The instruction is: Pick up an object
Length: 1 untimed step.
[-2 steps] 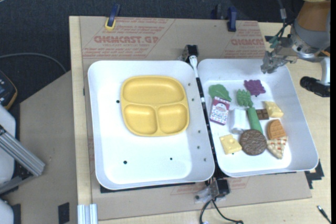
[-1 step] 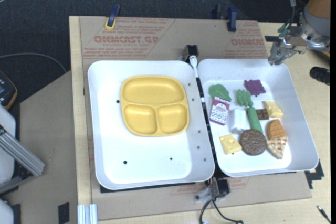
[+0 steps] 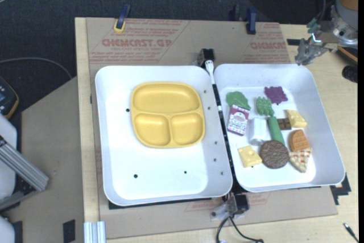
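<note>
The right bin (image 3: 321, 122) holds several toy foods: a green leafy piece (image 3: 238, 100), purple grapes (image 3: 275, 94), a broccoli piece (image 3: 263, 105), a pink and red carton (image 3: 238, 121), a white cup (image 3: 259, 129), a green stick (image 3: 277, 129), a cheese wedge (image 3: 248, 155), a brown cookie (image 3: 274, 154), a bread roll (image 3: 297, 140) and a pizza slice (image 3: 300, 161). My gripper (image 3: 309, 54) hangs just past the far right corner of this bin, apart from all the foods. Nothing is seen in it.
A yellow divided plate (image 3: 168, 114) lies in the left bin (image 3: 114, 139). Blue and yellow clamps (image 3: 120, 20) hold the cardboard sheet at the back. The grey arm (image 3: 344, 14) comes in from the upper right.
</note>
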Each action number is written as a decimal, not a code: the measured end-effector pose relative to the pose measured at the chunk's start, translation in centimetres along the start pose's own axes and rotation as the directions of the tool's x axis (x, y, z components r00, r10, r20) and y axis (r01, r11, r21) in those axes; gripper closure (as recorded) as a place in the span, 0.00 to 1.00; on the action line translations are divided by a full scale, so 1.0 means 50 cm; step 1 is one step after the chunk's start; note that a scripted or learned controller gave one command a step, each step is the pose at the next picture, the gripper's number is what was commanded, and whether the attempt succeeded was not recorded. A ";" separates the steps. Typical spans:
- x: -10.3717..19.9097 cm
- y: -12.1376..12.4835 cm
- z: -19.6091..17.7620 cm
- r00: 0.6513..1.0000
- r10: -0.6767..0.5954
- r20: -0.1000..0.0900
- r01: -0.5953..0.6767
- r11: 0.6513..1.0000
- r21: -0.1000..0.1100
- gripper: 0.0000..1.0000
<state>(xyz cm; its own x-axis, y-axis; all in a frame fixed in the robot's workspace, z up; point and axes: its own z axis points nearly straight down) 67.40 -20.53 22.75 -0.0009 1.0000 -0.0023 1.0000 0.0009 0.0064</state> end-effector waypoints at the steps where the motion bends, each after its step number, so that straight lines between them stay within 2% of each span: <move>1: 0.096 -0.033 -0.017 1.000 -0.004 -0.004 0.004 1.000 0.007 1.00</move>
<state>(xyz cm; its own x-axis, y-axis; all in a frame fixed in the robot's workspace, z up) 65.75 -15.75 23.56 -0.0044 1.0000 0.0016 1.0000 0.0044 -0.0008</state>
